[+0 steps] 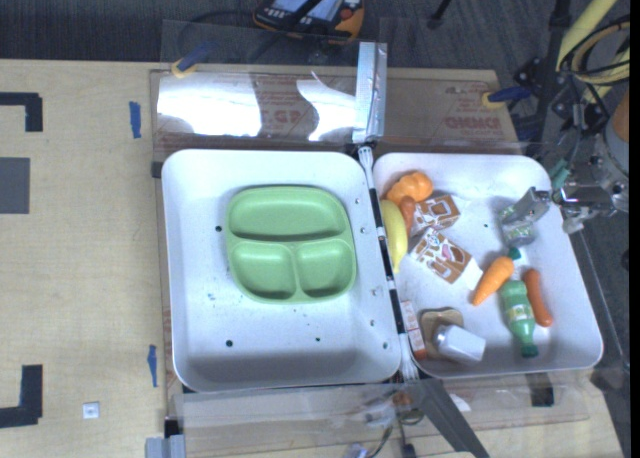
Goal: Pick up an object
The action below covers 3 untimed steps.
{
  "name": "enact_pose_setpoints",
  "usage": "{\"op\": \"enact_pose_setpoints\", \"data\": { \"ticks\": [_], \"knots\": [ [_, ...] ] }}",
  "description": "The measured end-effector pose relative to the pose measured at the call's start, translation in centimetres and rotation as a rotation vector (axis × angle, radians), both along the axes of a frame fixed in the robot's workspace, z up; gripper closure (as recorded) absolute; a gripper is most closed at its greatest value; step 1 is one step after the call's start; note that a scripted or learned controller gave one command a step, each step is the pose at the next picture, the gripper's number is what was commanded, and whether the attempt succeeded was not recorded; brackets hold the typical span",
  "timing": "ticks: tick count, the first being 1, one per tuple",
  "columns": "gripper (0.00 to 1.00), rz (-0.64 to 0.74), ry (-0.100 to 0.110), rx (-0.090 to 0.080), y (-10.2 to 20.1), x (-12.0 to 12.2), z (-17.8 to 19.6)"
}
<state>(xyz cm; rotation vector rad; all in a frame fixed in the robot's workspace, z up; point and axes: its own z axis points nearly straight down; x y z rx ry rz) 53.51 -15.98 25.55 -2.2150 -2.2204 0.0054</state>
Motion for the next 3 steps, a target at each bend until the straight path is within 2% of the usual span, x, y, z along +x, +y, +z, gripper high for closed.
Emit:
{"op": "enact_pose_setpoints", "data": {
  "ticks": [1, 2, 3],
  "knots": [
    [0.0, 0.045, -0.002, 0.0, -4.4, 4.5, -8.7],
    [0.0, 0.045, -0.002, 0.0, -4.4, 4.5, -8.7],
    [0.0, 0.272, -0.008, 0.01, -5.2, 7.7, -15.9]
  ]
}}
